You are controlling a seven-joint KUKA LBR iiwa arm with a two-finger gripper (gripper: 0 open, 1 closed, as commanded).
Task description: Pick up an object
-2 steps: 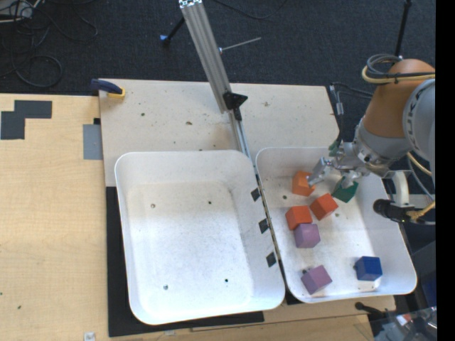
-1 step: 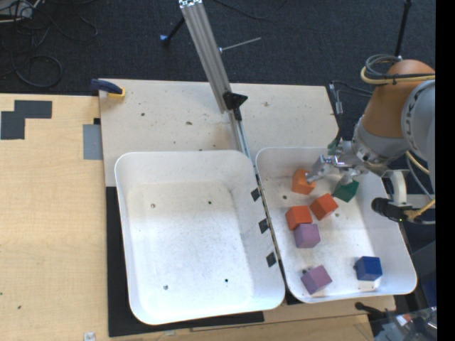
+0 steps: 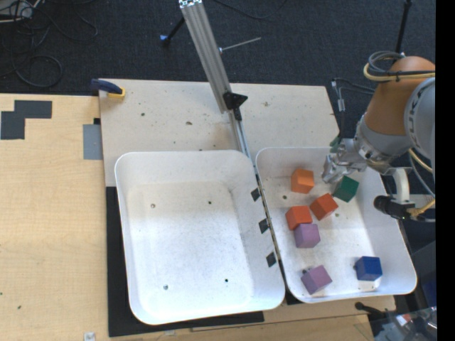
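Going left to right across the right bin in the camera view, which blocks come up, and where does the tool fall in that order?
Orange block at the top → lower purple block → tool → green block → blue block. The other orange blocks and the upper purple one overlap in left-right position, so they are left out.

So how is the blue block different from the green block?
The blue block is blue and sits near the front corner of the right bin, far from the gripper. The green block is green and sits farther back, right beside the gripper. The blue block looks squarely set; the green block looks turned at an angle. Both are small cubes in the same bin.
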